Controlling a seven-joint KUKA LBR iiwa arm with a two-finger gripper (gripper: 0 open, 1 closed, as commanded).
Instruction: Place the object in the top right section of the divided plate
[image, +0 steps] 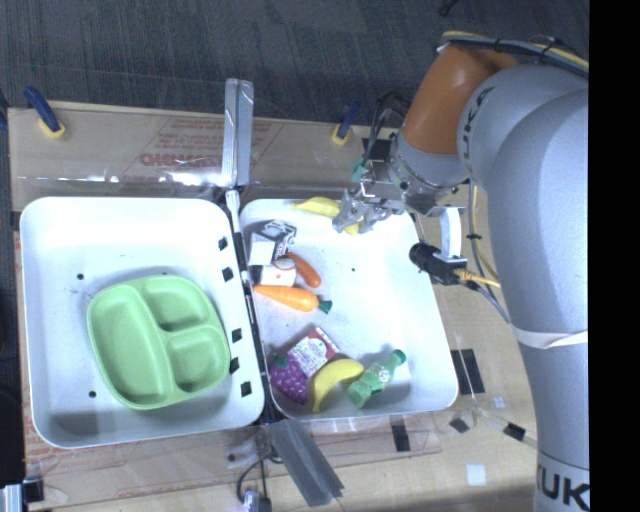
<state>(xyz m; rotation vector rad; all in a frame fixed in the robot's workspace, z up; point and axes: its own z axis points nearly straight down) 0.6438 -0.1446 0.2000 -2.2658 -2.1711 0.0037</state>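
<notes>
Two white bins are sitting side by side on my bench as the grey arm (530, 200) is reaching in from the right, its orange band (445, 95) showing above the wrist. Left bin (50, 300): it is holding the green divided plate (158, 340), whose three sections are lying bare. Right bin (420, 330): it is carrying all the loose items. I am seeing the gripper (358, 212) hanging over this bin's far edge, just beside a yellow piece (318, 207) lying against the rim; from my screen I cannot tell how the tool is set or whether anything is in it. Nearer the divider, a small white carton (270, 242) is standing close to a short orange-and-white piece (298, 269), and a carrot (288, 297) is lying just below them. Along the near side, a pink packet (310, 352) is resting next to a purple grape bunch (287, 379), a banana (333, 379) is curling beside them, and a small green bottle (376, 377) is lying on its side, touching the banana's end. Every one of these is sitting well apart from the plate.
</notes>
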